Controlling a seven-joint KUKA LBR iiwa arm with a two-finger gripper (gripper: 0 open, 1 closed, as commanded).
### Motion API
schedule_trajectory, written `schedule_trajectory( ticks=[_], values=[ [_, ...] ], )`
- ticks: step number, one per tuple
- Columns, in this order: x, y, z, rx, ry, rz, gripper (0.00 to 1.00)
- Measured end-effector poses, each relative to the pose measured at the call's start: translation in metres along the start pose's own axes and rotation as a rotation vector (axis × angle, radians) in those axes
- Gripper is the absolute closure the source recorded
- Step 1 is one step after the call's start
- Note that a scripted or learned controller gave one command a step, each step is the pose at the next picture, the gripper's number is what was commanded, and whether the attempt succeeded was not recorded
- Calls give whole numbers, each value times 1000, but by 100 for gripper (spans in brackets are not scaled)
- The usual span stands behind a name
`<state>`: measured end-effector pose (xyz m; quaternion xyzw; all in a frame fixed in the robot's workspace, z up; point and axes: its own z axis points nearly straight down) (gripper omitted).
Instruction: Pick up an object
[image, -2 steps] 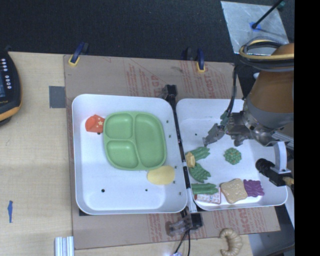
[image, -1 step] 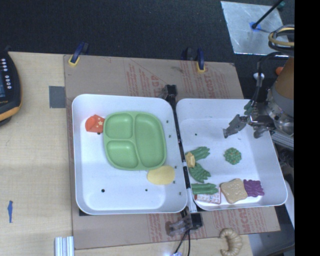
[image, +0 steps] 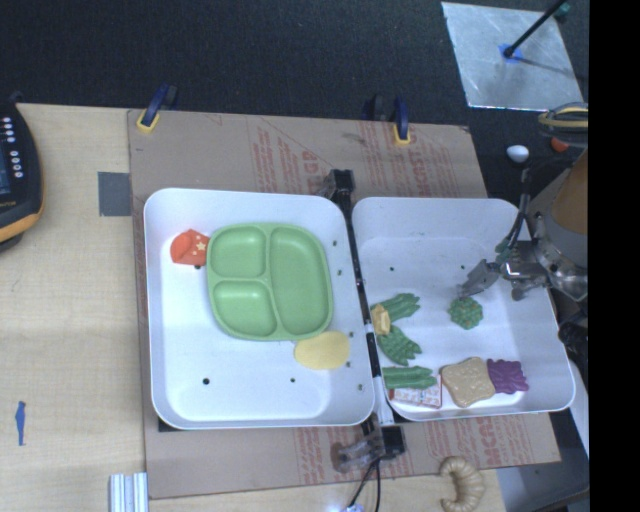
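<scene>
Two-finger gripper (image: 492, 277) jaws spread wide, holding nothing; small green broccoli-shaped toy (image: 465, 313) just below-left of jaws. Should centre over it before closing.

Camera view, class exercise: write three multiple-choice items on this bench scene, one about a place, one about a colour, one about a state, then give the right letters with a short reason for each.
1. Where does the green divided plate lie?
A. in the left bin
B. in the right bin
C. on the bare bench

2. What colour is the flat piece just below that plate?
A. purple
B. yellow
C. blue

3. How does the claw stand to the broccoli-like piece?
A. it grips it
B. it lies underneath it
C. it is apart from it, with nothing seen between its fingers

Key: 1 A, the plate sits inside the left bin. 2 B, the piece is pale yellow. 3 C, white floor of the right bin shows between them.
</scene>
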<state>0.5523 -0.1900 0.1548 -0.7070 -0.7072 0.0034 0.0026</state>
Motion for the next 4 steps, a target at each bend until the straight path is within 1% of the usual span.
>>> schedule_trajectory(
  ticks=[1, 2, 3, 4],
  values=[
    [24, 3, 57, 0, 3, -7, 0],
    [-24, 27, 62, -9, -1, -2, 0],
    [17, 7, 22, -3, 3, -6, 0],
    [13, -9, 65, -1, 2, -5, 0]
  ],
)
